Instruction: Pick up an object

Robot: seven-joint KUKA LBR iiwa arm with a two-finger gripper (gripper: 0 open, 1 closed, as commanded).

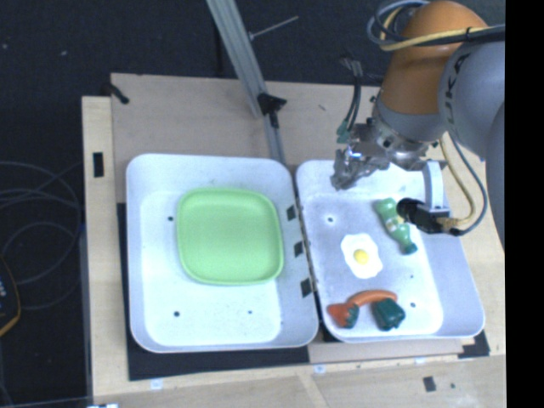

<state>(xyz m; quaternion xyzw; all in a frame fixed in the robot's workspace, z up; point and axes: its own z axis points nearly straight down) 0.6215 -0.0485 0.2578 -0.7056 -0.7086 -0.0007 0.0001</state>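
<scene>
The right bin [450, 308] holds a fried egg toy [361, 256] in its middle. A green bottle-shaped toy [396, 223] lies to the egg's upper right. At the front lie an orange sausage-like toy [363, 301] and a dark teal piece [389, 314] beside it. My gripper [347, 173] hangs over the bin's back left corner, above and left of the egg, with nothing seen between its fingers. It is well apart from every toy.
The left bin [149, 236] carries a light green square plate [229, 235]. A grey metal pole [242, 53] slants up from between the bins at the back. The arm's orange band [425, 49] and cables sit over the right bin's back edge.
</scene>
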